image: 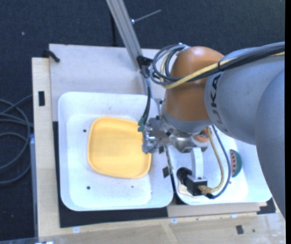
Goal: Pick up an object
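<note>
Yellow plastic plate [117,147], square with rounded corners and a shallow raised rim, matte, uniform colour, no markings visible. It lies flat on the floor of the left bin [74,187], roughly centred there and turned slightly askew to the bin walls. Its upper surface faces the camera; the rim casts a thin shadow along its lower edge.

Gripper [149,136] sits at the plate's right edge, near its upper right corner, overlapping the rim from above. State of the fingers: cannot tell; the metal hardware at the wrist hides them, and no contact with the plate can be confirmed. Plate does not look lifted.

Arm [247,95] extends from the plate's right side, grey casing with an orange band [194,85] directly above the gripper. Black and yellow cables [211,156] loop from the wrist, down over the bin to the right of the plate.

Right bin [252,182], beside the plate's bin and mostly covered by the arm. A small dark green and red object [235,161] shows there, partly hidden; identity not clear.

Both bins rest on the table [44,136], pale wood with a lighter board behind the plate. A metal rail [125,27] rises diagonally beyond the plate's far side. Black cables [5,131] lie on dark floor well to the plate's left.
</note>
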`<state>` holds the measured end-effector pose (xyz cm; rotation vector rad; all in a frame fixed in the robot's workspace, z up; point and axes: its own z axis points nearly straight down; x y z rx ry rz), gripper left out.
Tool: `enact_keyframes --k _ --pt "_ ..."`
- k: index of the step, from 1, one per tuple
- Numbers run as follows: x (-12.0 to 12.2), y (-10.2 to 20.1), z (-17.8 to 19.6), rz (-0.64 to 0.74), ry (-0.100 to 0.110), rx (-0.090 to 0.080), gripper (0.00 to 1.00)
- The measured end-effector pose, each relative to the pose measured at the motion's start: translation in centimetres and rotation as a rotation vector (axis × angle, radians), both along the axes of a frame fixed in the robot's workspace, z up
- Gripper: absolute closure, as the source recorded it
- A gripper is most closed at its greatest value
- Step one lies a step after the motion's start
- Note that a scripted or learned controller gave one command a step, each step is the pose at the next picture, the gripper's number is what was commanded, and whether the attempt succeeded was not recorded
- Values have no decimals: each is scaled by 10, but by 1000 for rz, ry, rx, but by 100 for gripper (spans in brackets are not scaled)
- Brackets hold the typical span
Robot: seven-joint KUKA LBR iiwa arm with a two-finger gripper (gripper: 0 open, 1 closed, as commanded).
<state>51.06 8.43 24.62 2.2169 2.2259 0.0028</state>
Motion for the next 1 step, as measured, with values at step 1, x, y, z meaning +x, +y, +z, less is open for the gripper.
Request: enact_keyframes --k 1 --pt "0 -2 0 -4 0 -1 0"
